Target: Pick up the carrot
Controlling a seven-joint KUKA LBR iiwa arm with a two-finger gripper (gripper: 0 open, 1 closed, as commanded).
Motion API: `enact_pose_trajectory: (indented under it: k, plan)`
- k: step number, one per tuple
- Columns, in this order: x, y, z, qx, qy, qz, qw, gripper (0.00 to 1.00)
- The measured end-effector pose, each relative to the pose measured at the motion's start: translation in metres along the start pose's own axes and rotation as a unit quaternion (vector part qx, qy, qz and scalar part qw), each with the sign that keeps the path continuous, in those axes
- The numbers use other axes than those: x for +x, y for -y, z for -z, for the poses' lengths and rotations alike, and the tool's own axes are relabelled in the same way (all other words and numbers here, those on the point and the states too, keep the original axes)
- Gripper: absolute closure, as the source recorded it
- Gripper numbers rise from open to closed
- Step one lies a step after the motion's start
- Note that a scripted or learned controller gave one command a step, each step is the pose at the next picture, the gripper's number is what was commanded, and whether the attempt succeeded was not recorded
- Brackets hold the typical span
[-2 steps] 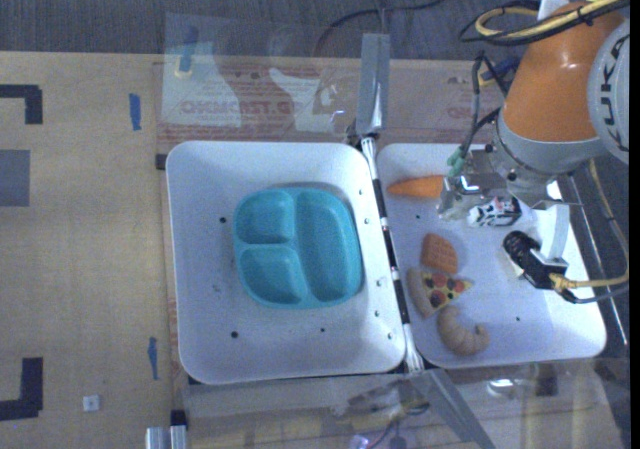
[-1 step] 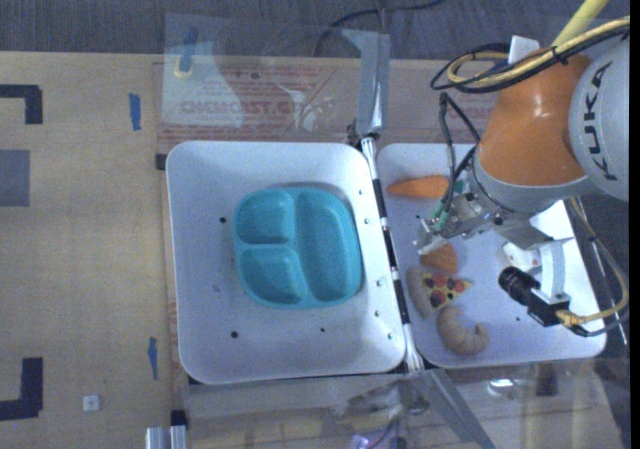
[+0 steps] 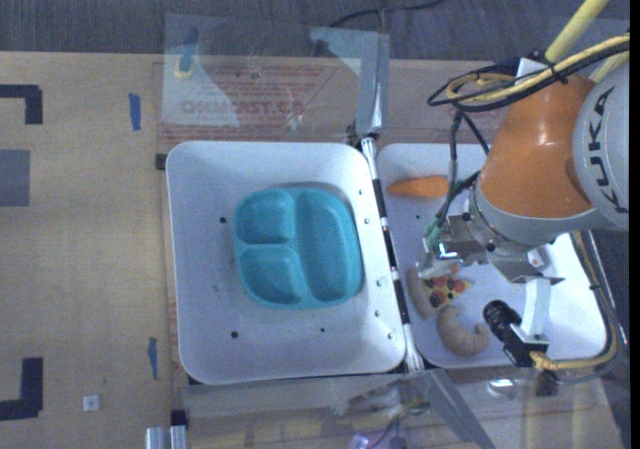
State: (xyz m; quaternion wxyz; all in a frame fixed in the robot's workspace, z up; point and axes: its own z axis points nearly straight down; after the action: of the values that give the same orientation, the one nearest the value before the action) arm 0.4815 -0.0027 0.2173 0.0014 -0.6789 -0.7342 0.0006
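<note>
We count two shallow white plastic bins, one blue three-compartment plastic tray, one orange carrot, one tan croissant-shaped piece and one multicoloured pizza-slice toy.

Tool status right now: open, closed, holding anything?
Tool: cannot be told; it hangs over the right bin, and the carrot lies apart from it near the bin's far edge.

"KUKA" lettering on the grey arm.
</note>
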Motion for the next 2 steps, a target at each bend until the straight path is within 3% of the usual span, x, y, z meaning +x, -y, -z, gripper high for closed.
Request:
enact_pose_trajectory:
  k: [1,2]
  plan:
    - [-0.105,0.01,-0.003,-0.002,0.001,-0.072,0.9974,1.0]
    - [-0.049,0.006,-0.023,0.0,0.0,-0.125,0.9922,1.0]
